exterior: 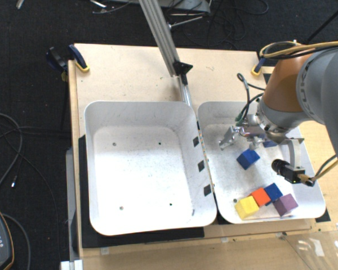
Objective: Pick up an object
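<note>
From the camera view above the bench, much of the arm (304,89) is cut off at the right edge; what shows is its grey body and the orange band above the wrist, reaching over the right bin (214,117). The wrist covers part of that bin's far right wall. The gripper (230,138) points left, low over the bin floor, and is small and cluttered with cables — I cannot tell how it is set, and nothing can be made out in it.

Just below and right of the gripper lies a blue cube (248,158), tilted so one corner points toward the camera, apart from the metal tip. It stands alone on the speckled white floor, in the middle of the right bin.

Along the near wall of the same bin sits a tight cluster: a yellow block (247,207) at the left, an orange block (262,196) touching it, a second blue block (273,191) just behind the orange one, and a purple block (285,205) at the right end. Whether the purple one touches the blue is hard to tell.

A small black part (286,170) with a cable hangs over the bin's right side, between the wrist and the cluster.

The left bin (96,151) shows a bare white floor with dark specks. A slanted metal rail (160,30) runs from the top edge down to the gap between the bins.
</note>
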Tool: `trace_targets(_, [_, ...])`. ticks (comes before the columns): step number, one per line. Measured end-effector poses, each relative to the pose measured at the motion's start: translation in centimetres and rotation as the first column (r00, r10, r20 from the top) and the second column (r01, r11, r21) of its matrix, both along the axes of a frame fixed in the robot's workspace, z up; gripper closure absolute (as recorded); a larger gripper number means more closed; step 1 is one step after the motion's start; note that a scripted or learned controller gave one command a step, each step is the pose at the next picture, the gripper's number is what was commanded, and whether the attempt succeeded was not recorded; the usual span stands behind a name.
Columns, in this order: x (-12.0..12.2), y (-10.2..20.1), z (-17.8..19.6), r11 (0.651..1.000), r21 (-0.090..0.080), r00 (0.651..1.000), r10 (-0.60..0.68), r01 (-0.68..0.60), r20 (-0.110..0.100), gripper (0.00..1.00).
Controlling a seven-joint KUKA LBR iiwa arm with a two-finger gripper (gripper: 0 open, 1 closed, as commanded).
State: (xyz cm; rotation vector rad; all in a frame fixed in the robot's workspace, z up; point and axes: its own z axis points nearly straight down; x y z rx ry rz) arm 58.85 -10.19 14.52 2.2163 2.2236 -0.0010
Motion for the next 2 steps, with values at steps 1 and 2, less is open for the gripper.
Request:
trace_targets(1, [-2.0, -0.6, -2.3, 1.0, -0.005, 1.0, 0.001, -0.001, 0.026, 0.0])
trace_targets(2, [-3.0, -0.6, -2.8, 1.0, -0.008, 0.999, 0.001, -0.001, 0.032, 0.0])
